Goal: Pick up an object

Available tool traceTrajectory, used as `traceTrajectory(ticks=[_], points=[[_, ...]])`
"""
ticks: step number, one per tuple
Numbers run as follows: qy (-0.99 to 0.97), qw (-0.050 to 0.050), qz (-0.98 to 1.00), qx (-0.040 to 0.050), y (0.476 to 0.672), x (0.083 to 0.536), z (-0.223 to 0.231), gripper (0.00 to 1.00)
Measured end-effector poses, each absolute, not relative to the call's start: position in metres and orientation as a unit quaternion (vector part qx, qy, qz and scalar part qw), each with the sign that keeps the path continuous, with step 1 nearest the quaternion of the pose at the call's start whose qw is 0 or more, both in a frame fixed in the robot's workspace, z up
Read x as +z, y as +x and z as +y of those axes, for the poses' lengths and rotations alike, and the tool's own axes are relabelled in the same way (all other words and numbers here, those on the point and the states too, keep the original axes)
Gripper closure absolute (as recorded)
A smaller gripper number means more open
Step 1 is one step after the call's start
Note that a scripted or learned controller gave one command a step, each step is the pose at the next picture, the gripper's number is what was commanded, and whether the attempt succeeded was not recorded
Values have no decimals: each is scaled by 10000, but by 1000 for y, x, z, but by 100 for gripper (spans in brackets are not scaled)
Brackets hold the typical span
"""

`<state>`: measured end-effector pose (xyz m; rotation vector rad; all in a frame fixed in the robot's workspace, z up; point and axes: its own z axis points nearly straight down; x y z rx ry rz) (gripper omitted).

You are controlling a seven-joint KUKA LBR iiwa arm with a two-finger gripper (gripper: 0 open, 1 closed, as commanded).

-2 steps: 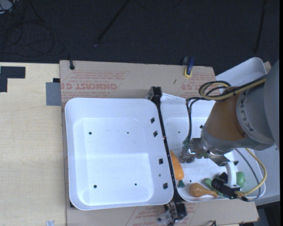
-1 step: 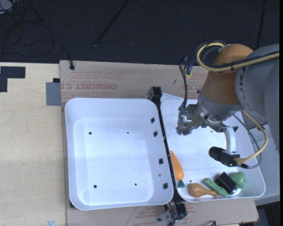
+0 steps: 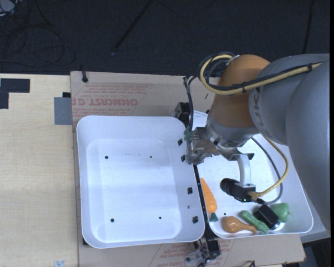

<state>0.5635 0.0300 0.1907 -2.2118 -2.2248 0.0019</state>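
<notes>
- Evidently, the objects lay in the right bin point(image 3: 306, 218): an orange carrot point(image 3: 209, 196), a tan piece point(image 3: 236, 224), green pieces point(image 3: 278, 210).
- Gripper point(image 3: 193, 152) hung over the bins' shared edge, above the carrot; whether it gripped, I couldn't tell.
- Good practice: centre over the carrot before descending.

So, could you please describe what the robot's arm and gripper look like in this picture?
The arm is a thick, rounded grey casing with a broad orange band above the wrist. A yellow cable loops over the orange section, and another yellow cable curves down beside white ones. The gripper is a compact dark metal assembly under a grey wrist flange; its fingers are too obscured to describe.
</notes>
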Motion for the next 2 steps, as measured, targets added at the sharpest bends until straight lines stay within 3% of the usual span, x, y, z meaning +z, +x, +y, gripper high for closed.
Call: traceTrajectory(ticks=[1,2], points=[[-7038,-16,-7104,-43,571,303,112,100],[-7077,25,-7065,45,600,212,90,100]])
